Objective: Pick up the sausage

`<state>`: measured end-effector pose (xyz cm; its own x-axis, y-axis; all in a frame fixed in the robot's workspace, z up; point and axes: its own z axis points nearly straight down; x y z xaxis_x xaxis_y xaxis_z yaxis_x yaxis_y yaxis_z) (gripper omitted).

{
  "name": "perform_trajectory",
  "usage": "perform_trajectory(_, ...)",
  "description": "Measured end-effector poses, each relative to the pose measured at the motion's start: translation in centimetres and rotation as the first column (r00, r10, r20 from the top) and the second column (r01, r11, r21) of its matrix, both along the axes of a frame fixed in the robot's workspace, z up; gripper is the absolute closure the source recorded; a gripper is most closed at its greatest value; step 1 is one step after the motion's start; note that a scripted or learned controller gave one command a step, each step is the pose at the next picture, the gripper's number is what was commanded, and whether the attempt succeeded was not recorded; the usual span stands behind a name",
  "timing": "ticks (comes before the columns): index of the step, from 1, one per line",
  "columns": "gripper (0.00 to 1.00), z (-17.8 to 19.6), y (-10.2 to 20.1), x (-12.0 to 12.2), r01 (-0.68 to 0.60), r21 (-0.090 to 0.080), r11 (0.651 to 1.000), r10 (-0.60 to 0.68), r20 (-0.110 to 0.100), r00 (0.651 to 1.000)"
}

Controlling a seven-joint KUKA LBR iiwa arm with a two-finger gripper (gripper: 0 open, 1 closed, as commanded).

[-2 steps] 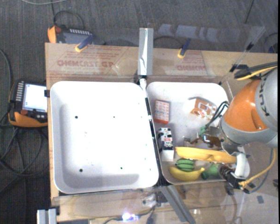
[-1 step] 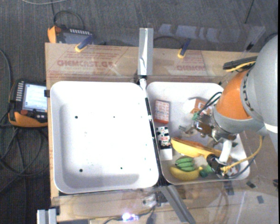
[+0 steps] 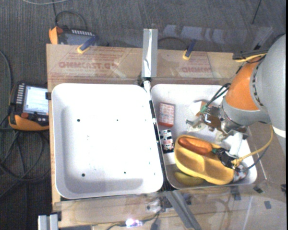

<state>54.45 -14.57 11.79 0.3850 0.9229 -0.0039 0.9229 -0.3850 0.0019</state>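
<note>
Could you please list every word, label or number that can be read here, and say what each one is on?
"CHEMCAST", red, on the brown sheet behind the left bin; the letters after it are blurred.
Red print on that sheet behind the right bin: too faint to read.
Red-printed packet in the right bin: too small to read.
Pendant screen: unreadable.

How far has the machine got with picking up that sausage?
Done: the two-finger gripper hangs over the right shallow white bin. In hand: nothing visibly gripped. Left: the orange-red sausage lies on a yellow curved piece, near the gripper; grasp and lift remain.
</note>
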Motion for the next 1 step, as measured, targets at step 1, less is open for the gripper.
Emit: perform_trajectory(1, 0.00, -2.42, 4.25, 0.56, 0.061, -0.006, 0.998, -0.061, 0.004, 0.998)
